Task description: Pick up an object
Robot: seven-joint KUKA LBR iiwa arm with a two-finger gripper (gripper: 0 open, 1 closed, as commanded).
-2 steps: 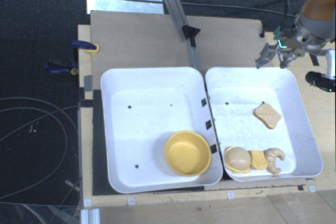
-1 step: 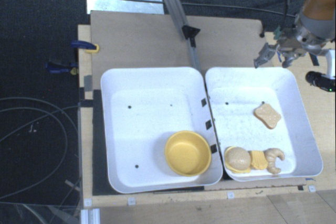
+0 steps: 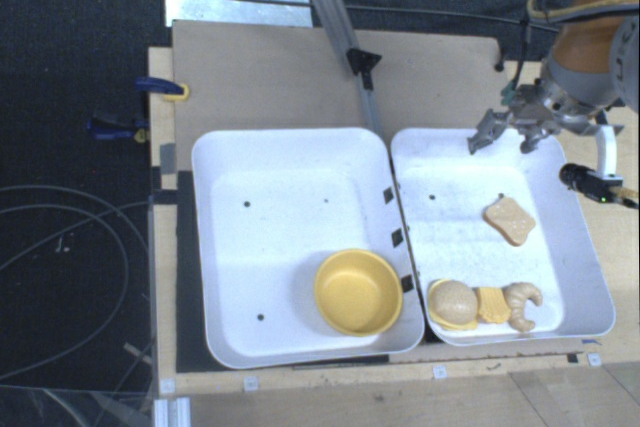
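Observation:
My gripper (image 3: 507, 138) hangs over the far edge of the right bin (image 3: 440, 175), fingers spread open with nothing between them. A tan slice of toy bread (image 3: 509, 220) lies in the right bin, nearer the camera than the gripper and a little to its right. Along that bin's near wall sit a round bun (image 3: 453, 303), a small yellow piece (image 3: 491, 305) and a croissant (image 3: 523, 303), side by side. A yellow bowl (image 3: 358, 291) stands upright in the near right corner of the left bin (image 3: 250, 215).
A slanted grey metal pole (image 3: 335, 10) with a black clamp crosses the bench behind the bins. Blue and yellow clamps (image 3: 160, 90) grip the bench's left edge. Cables lie on the dark floor at left.

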